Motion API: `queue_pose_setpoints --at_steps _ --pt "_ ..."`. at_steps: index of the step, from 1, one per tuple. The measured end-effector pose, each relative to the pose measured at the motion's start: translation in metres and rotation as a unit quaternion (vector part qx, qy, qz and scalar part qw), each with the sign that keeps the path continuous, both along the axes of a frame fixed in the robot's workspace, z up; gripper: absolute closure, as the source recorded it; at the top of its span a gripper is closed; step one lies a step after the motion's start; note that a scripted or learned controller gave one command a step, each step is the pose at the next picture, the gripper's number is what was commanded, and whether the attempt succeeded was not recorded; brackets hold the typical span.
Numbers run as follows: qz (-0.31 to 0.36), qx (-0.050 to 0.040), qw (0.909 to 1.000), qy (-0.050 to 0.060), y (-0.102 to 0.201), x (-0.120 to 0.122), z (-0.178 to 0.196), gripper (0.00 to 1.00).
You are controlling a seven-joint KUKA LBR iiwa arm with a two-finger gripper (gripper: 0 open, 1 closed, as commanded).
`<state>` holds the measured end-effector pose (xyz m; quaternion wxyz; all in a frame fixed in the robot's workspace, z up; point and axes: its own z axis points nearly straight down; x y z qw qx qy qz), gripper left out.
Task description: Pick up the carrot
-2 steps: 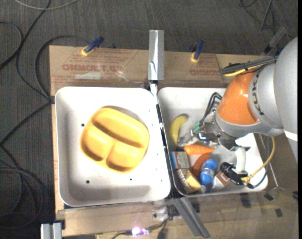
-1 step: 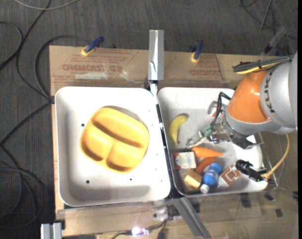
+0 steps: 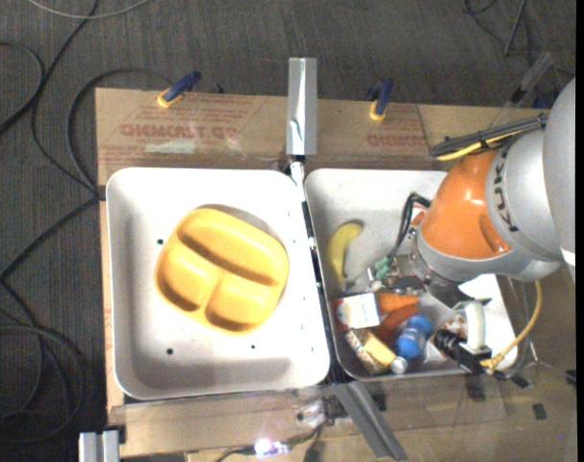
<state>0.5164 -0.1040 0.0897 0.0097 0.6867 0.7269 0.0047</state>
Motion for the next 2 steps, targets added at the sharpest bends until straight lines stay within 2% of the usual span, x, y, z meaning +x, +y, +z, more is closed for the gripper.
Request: queue_pose_setpoints --at_steps 1,2 --pt "0.002 0.0023 1.0000 0.000 0.002 0.001 0.008 1.00" --pt "-0.102 0.0044 0.9947 0.011 -0.066 -0.032 0.006 1.00"
